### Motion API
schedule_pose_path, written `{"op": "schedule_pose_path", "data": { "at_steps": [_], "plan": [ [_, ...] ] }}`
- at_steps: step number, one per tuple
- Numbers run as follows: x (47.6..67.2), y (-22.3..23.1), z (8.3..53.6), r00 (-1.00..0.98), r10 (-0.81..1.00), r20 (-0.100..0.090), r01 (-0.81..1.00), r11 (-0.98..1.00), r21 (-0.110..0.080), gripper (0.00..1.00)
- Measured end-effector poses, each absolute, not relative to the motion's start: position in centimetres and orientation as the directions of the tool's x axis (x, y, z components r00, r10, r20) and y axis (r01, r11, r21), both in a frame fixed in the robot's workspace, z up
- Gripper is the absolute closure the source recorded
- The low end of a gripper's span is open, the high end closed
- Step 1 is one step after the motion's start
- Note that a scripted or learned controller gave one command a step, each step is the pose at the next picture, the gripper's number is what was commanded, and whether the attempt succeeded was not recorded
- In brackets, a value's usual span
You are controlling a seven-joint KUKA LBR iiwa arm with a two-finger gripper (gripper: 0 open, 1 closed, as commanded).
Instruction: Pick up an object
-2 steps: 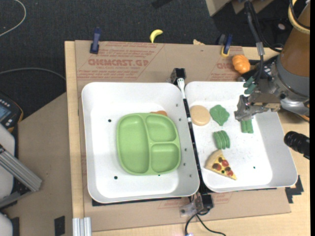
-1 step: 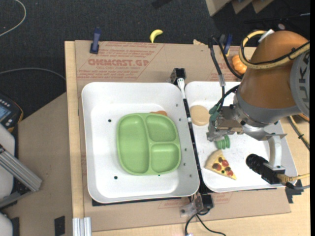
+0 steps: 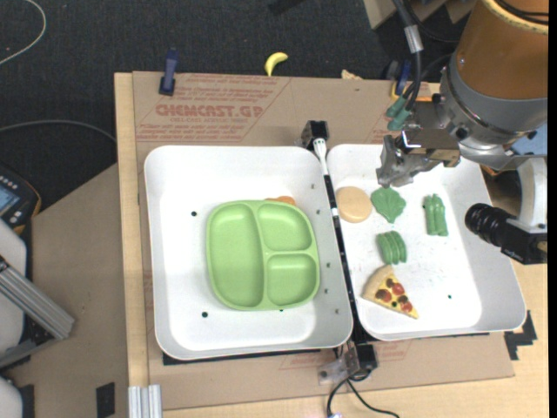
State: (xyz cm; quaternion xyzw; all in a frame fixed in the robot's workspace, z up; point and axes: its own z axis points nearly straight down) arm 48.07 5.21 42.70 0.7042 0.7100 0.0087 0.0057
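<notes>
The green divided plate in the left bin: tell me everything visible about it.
The green divided plate is pale green, glossy and plastic-looking, a rounded rectangle with a raised rim. Ridges split it into three compartments: one large on the view's left, two smaller on its right. It lies flat and right way up near the middle of the left bin, turned slightly askew. A small orange thing peeks out at its far edge.

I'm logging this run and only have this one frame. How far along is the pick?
Done: the gripper is down in the right bin, right above the leafy green piece. In hand: nothing visibly lifted; the round tan piece, pizza slice and other green pieces lie on the bin floor. Left: grasp and lift one.
</notes>
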Motion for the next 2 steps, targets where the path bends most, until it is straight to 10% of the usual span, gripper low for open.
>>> {"op": "schedule_pose_path", "data": {
  "at_steps": [1,2],
  "plan": [
    [47.7,8.0,29.0,-0.001,1.0,-0.001,1.0,0.001,-0.014,1.0],
    [48.1,9.1,41.2,-0.003,1.0,0.004,1.0,0.003,0.015,1.0]
  ]
}}
